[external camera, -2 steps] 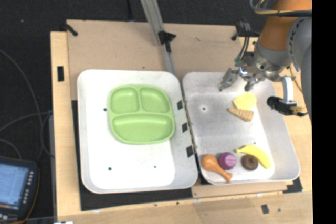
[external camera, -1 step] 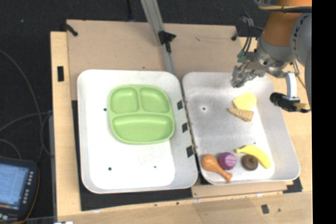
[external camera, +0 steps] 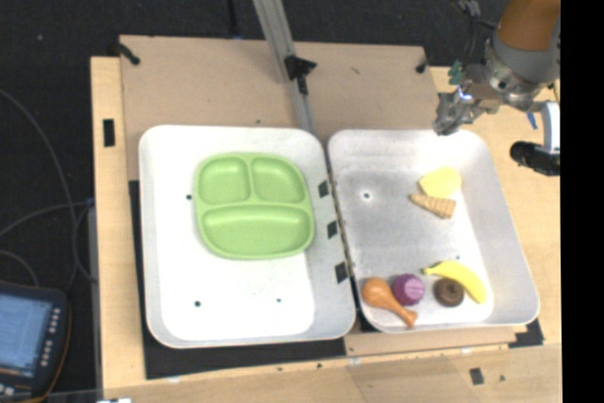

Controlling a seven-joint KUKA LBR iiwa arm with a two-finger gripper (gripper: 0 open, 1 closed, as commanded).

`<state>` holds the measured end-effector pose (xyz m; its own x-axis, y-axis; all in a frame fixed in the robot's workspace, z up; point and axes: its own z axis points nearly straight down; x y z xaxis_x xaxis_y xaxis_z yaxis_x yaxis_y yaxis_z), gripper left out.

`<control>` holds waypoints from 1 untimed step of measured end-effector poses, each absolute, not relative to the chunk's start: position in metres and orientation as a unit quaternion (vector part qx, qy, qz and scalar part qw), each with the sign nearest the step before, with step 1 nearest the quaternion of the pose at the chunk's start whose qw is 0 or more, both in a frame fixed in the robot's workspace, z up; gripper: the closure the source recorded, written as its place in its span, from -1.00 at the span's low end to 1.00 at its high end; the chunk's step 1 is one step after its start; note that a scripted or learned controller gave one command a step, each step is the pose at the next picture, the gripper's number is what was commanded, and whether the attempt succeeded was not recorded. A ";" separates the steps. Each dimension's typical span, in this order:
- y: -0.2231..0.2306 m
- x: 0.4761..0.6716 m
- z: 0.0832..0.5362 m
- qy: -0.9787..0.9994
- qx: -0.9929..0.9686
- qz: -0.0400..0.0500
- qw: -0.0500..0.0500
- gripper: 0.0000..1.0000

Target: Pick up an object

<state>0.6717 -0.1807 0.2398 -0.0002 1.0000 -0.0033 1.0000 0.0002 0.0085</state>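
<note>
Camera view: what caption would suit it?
Gripper above right bin's far corner; toy foods inside, green plate left.

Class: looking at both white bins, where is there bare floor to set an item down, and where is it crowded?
Free: the left white bin below the green divided plate; the right white bin left of the yellow wedge. Crowded: its near edge, with orange drumstick, purple ball, brown doughnut, yellow banana.

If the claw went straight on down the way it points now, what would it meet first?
Probably the bare floor of the right bin near its far right corner. The claw hangs over that rim, well clear of the yellow wedge. Depth is uncertain from this slant; it might strike the rim instead.
</note>
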 end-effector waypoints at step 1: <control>-0.182 0.672 0.213 0.707 0.707 -0.001 0.001 1.00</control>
<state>0.6719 -0.1818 0.2126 0.0011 1.0000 -0.0025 1.0000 -0.0011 -0.0007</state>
